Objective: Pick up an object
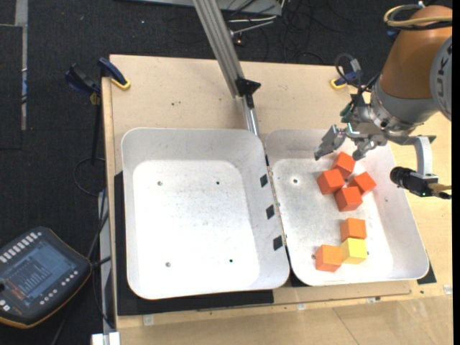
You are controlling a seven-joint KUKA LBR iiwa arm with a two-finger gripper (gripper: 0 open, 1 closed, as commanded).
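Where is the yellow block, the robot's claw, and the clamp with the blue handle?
yellow block (356, 250), camera view, its top face.
gripper (350, 147), camera view, between its fingertips.
blue-handled clamp (111, 72), camera view, its handle.

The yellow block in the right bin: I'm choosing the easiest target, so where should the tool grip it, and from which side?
Probably from above, across the near and far faces of the yellow block. An orange block touches its left face and another orange block sits close behind, while the side toward the right bin's rim looks free. Its flat faces suit a two-finger pinch.
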